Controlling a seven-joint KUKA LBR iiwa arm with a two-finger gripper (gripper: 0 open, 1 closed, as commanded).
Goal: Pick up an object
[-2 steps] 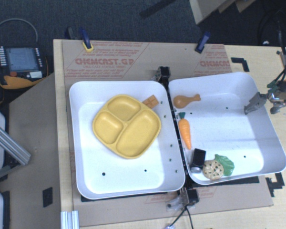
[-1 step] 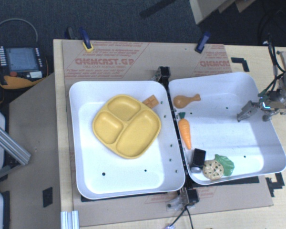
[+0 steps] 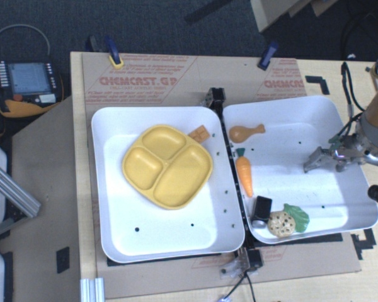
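My gripper [image 3: 326, 158] hangs over the right side of the right bin [image 3: 302, 115], above bare white floor, with nothing seen in it. Along that bin's left side lie a tan drumstick [image 3: 246, 131] and, below it, an orange carrot [image 3: 244, 175]. At the bin's front sit a black block [image 3: 262, 207], a speckled cookie [image 3: 278, 223] and a green leafy piece [image 3: 298, 216]. All of these are well to the left of the gripper or in front of it. A yellow divided plate [image 3: 168, 167] fills the middle of the left bin [image 3: 113, 219], with a small orange block [image 3: 200, 133] at its top right edge.
The grey arm [image 3: 373, 131] comes in from the right edge, with dark cables [image 3: 349, 87] above it. Black clamps [image 3: 216, 97] hold the bins together at the back and front. A pendant with a screen [image 3: 26, 80] lies off the bench to the left.
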